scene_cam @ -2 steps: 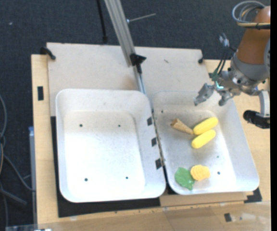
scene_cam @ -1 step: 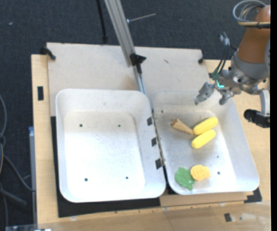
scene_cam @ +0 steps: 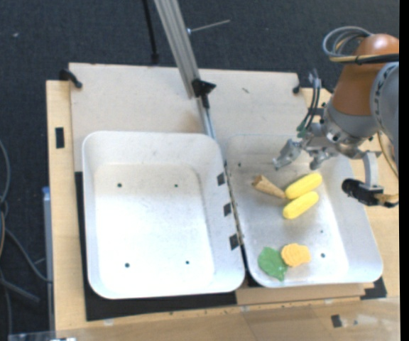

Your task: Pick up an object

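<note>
Corn pieces (scene_cam: 302, 195) lie in the right bin (scene_cam: 346, 251), none held.
Tan bench (scene_cam: 148, 98) on dark carpet (scene_cam: 20, 34); left bin (scene_cam: 155, 212) beside it. Gripper (scene_cam: 301, 156) hovers open at the far end, above a wedge (scene_cam: 268, 186); green leaf (scene_cam: 271, 263) and orange piece (scene_cam: 295, 254) sit near.

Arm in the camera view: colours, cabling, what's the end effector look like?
Grey arm with a rounded orange band above the wrist. Looped grey cables arch over the band. The gripper is a small metallic two-finger unit with dark wiring running along the wrist.
</note>
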Tool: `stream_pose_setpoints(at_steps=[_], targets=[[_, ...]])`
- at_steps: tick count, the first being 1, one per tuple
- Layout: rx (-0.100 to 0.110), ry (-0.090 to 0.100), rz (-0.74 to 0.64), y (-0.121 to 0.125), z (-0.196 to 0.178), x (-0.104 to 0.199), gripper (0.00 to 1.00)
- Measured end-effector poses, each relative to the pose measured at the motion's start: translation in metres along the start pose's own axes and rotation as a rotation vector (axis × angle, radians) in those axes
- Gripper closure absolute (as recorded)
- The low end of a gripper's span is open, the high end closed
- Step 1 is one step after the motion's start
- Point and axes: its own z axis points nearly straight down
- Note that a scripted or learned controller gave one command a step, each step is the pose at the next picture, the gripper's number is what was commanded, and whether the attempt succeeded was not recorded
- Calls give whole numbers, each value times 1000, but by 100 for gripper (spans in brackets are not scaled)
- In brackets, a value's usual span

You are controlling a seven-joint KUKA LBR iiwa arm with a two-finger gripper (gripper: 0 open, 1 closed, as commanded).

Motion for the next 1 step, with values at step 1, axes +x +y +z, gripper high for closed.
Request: stream_pose_setpoints(at_steps=[1], targets=[[-1,-1,3,0,42,-1,0]])
